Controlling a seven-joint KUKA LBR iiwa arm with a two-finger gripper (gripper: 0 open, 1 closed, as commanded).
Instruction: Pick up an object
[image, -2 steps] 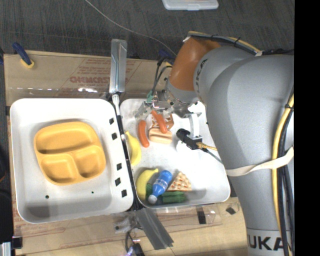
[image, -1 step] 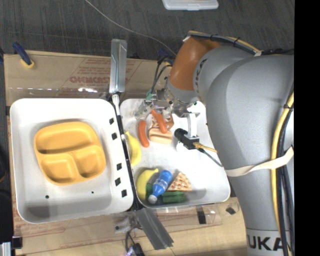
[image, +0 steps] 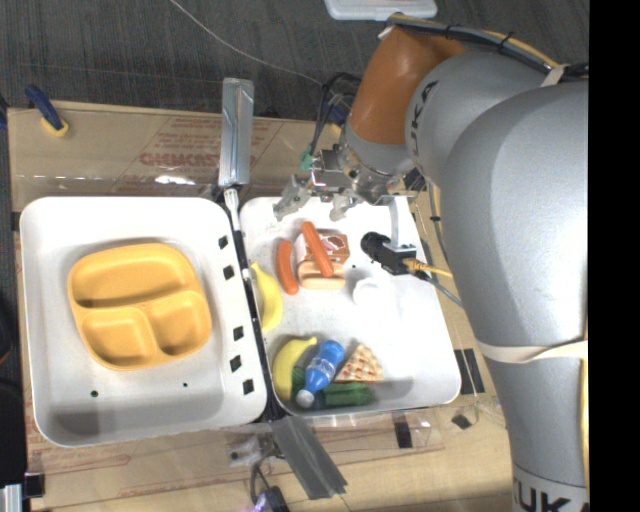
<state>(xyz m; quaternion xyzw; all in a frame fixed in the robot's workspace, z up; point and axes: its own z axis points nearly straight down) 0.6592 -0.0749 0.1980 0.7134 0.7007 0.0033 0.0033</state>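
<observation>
While my gripper (image: 318, 206) hung with its thin metal fingers spread and bare above the right bin (image: 432, 330), the smooth orange hot dog (image: 287, 266) lay just below it.

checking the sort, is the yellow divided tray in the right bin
No, the yellow divided plastic tray lies in the left white bin, apart from the toy food in the right white bin.

A divided tray (image: 140, 303) is set in the left bin (image: 40, 400). In the right bin (image: 425, 345), hot dogs (image: 305, 258) are placed toward twelve o'clock, while a banana (image: 287, 362), a bottle (image: 320, 368) and a waffle (image: 360, 366) are gathered at six o'clock. The hand (image: 318, 198) is positioned over that bin's twelve o'clock edge.
</observation>
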